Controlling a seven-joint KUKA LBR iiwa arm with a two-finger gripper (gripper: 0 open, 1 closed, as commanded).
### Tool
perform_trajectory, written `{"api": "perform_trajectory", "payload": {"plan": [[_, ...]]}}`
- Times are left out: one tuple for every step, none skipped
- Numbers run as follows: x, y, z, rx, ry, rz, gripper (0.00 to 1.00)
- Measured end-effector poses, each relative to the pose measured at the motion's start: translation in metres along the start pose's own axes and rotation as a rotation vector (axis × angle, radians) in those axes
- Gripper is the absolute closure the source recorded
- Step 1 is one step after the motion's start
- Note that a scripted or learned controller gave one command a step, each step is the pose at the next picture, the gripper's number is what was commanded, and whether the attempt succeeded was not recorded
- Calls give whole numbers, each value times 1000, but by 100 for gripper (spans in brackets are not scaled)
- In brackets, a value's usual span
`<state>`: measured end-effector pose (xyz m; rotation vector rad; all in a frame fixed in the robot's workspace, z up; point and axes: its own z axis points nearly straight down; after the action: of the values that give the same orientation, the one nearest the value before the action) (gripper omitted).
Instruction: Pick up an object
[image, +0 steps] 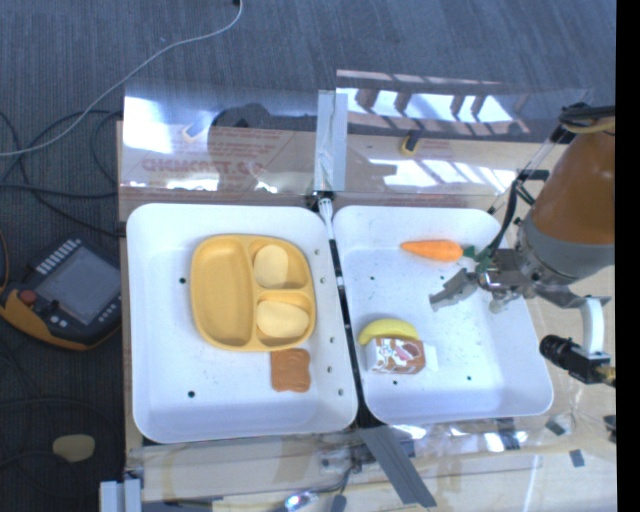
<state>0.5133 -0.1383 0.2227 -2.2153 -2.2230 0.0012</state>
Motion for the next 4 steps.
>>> {"api": "perform_trajectory", "payload": {"plan": [[-17,73,23,-3,-2,-413,0],[-44,119,60,-3,-1,-392,0],[-61,147,128,-3,-6,-441,0],[-75,146,132,-4,6,-409,0]]}}
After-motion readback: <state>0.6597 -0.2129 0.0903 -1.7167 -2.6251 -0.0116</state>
